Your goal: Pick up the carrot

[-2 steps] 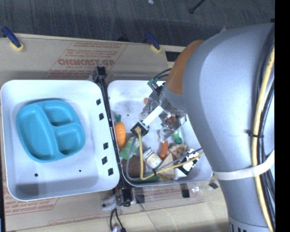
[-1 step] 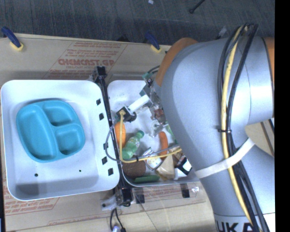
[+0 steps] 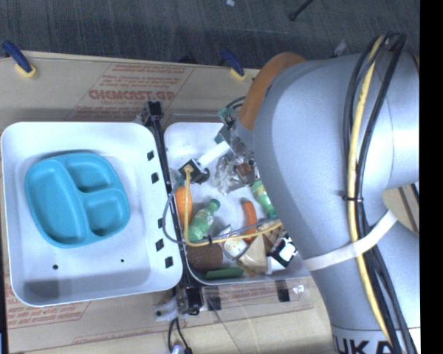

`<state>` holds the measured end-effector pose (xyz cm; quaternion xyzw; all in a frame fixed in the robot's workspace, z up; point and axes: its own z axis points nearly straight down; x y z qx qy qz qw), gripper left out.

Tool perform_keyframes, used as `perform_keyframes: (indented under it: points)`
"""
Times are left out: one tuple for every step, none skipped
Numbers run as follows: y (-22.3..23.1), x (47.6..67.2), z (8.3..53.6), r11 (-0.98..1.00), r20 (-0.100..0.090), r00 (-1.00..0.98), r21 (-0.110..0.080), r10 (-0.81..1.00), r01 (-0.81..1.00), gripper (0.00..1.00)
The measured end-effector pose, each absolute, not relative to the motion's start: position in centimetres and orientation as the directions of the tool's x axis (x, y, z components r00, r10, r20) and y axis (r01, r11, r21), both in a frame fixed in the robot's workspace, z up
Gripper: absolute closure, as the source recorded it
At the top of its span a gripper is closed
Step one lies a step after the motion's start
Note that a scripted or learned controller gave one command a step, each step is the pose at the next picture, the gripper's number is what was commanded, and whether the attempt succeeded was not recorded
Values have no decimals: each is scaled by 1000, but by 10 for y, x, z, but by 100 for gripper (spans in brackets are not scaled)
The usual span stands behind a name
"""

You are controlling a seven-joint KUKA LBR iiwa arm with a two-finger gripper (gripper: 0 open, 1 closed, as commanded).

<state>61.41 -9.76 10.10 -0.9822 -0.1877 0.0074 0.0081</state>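
Your gripper (image 3: 232,152) hangs over the right bin (image 3: 179,140); grip state: cannot tell. The carrot (image 3: 183,205) lies by that bin's left wall, apart from it.

The grey arm (image 3: 332,198) reaches in from the right and fills much of that side, its thick body slanting up and leftward. Black and yellow cables run along its outer casing. The orange band (image 3: 269,76) sits at its upper end, above the wrist. The gripper (image 3: 232,150) points down and left beneath it.
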Motion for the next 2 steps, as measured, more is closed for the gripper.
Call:
perform_keyframes:
  points:
    - [-40, 549, 195, -914, 0, 914, -9, 407, 407, 100]
    - [-42, 547, 191, -915, -8, 915, -11, 404, 404, 0]
